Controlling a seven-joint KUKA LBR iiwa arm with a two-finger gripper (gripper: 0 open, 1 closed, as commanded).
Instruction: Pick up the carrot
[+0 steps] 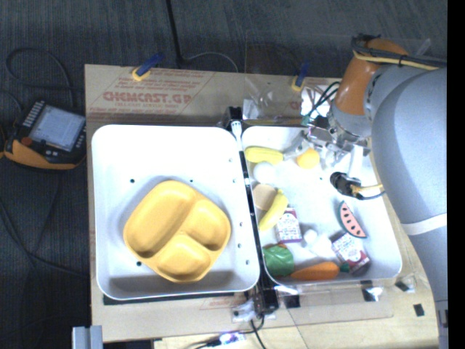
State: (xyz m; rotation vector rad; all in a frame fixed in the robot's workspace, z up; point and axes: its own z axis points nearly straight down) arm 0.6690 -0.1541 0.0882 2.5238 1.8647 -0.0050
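Note:
The carrot (314, 271) is orange and lies flat along the front wall of the right bin (385, 257), its thick end touching a green pepper (278, 259). My gripper (318, 138) hangs over the far end of the same bin, under the orange band of the wrist (353, 86). It is right beside a small yellow lemon (308, 158) and a long way from the carrot. The wrist and cables hide much of the gripper.
The right bin also holds two bananas (262, 153) (274, 209), a white egg (265, 173), two small cartons (288, 227) (347, 249) and a watermelon slice (352, 219). A yellow divided plate (176, 229) lies in the left bin (109, 195). The grey arm (418, 144) covers the right side.

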